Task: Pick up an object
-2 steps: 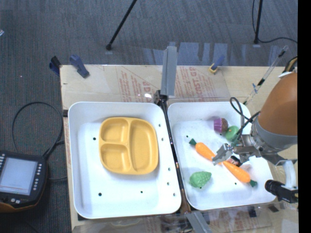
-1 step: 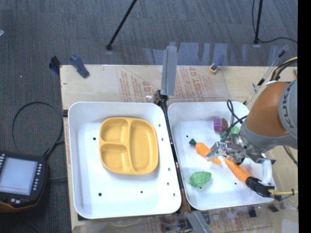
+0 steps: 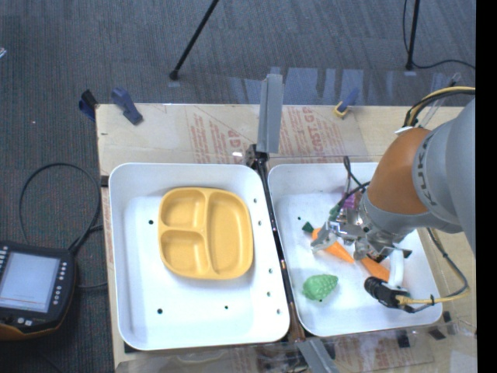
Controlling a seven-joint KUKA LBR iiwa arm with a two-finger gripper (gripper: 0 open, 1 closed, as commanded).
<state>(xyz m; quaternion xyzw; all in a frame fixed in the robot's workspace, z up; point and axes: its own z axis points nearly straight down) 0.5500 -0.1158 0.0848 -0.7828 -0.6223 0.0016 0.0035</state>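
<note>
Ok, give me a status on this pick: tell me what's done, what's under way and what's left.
Done: the arm has reached into the right bin, and the gripper is low among the objects there. Under way: it sits right at the orange carrot-like piece, but a grasp can't be confirmed from this view. Left: secure and lift something. The green object lies untouched, and the yellow divided plate sits in the left bin.

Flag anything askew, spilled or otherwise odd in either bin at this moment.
Nothing spilled or damaged. The yellow divided plate lies flat but turned slightly askew in the left bin. In the right bin, the end effector is down among orange pieces, with a green toy lying apart in front.
</note>
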